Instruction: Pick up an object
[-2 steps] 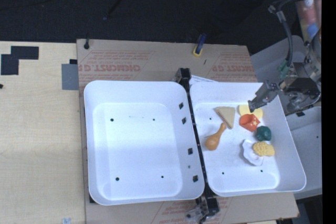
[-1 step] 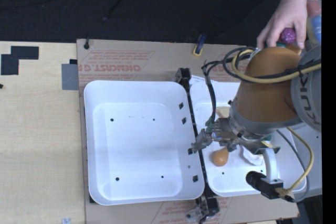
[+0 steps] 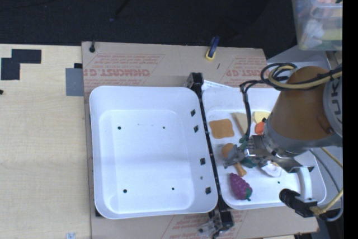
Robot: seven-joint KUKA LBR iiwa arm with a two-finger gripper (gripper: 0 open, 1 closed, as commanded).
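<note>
The right bin (image 3: 224, 99) holds several small toy foods. An orange-brown square like a slice of toast (image 3: 221, 129) lies near its left wall. A pale wedge (image 3: 240, 120) and a yellow piece (image 3: 260, 117) lie further back. A small brown piece (image 3: 227, 150) lies just left of my gripper (image 3: 239, 158), which reaches down into the middle of this bin. A purple grape bunch (image 3: 240, 186) rests near the front edge. A white piece (image 3: 272, 169) lies under the arm's wrist. The arm's orange band (image 3: 299, 112) hides part of the bin.
The left bin (image 3: 146, 151) sits beside the right one, joined by black clips along the shared wall (image 3: 202, 137). Both stand on a cardboard sheet (image 3: 145, 64). A blue and yellow clip (image 3: 212, 48) lies at the cardboard's back edge. A clear plastic container (image 3: 316, 3) stands at the back right.
</note>
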